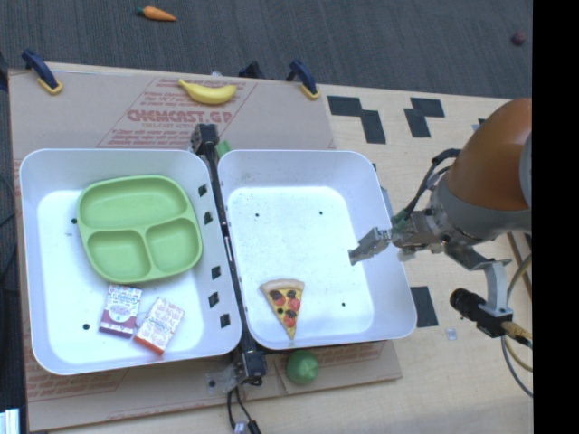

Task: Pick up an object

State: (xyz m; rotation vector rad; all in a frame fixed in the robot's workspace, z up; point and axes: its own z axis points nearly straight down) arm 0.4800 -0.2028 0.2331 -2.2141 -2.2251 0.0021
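Flat triangular toy pizza slice (285,306) lying near the front edge of the right shallow white plastic bin (384,242), tip pointing forward. Grey jaws (366,247) low over that bin's right side, well apart from the slice, reaching leftward; spread or pressed together, impossible to tell. Bare white floor between.

Stock count, as I read it from the overhead feed

I count two bins (36,269) (362,174); one green tray (138,226); two packets (121,310) (160,324); one pizza slice (285,304); one banana (208,89); one green ball (303,366); one carrot (157,13); three blue clamps (41,70) (303,77) (249,69); one arm with one gripper (369,245).
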